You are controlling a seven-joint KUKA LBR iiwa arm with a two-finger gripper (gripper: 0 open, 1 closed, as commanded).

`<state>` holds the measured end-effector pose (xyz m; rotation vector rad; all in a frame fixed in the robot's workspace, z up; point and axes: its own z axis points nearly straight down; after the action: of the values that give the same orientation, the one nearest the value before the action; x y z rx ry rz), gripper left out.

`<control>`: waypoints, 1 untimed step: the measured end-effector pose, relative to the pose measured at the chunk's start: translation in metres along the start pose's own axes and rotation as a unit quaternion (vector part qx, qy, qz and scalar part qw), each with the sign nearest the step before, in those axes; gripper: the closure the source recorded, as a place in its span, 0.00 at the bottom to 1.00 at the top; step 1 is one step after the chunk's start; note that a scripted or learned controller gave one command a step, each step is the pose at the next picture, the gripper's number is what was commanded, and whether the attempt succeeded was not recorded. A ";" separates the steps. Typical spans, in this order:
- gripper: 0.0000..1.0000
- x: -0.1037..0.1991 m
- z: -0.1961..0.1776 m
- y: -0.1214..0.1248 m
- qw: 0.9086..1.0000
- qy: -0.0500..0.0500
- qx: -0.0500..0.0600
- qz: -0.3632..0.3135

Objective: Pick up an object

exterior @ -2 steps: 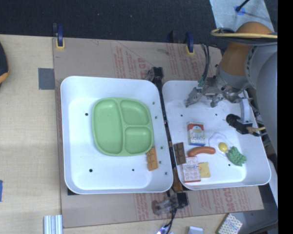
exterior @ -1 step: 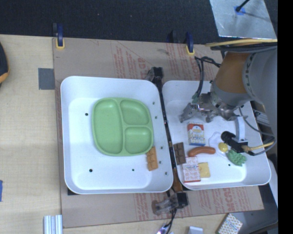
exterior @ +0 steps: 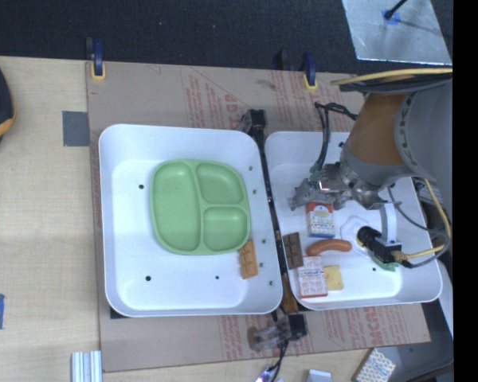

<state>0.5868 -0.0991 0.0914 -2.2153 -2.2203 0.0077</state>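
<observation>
Lower right, right bin (exterior: 430, 293): small red-and-white packet (exterior: 311, 281) and a yellow block (exterior: 333, 277) lie touching at its near wall.
Just above them: sausage (exterior: 328, 247), lying flat, apart from the packet; a dark bar (exterior: 291, 249) lies beside it to the left.
Likely target: small carton (exterior: 321, 220), right under the hand, flat on the bin floor.
Handling, my judgement: light, stiff card, slightly crushable; take it across its narrow sides.
Hand (exterior: 325, 188): low over the carton's upper end; whether it is wide or narrow, cannot tell; nothing seen held.
Left bin (exterior: 111, 213), centre frame: green divided plate (exterior: 199, 205), brown cracker (exterior: 247, 259) beside it.
Desk (exterior: 40, 253): bears both bins.
</observation>
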 end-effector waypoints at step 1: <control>0.00 -0.014 -0.001 0.033 1.000 -0.001 -0.004 -0.002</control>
<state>0.6197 -0.1128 0.0923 -2.2157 -2.2288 0.0005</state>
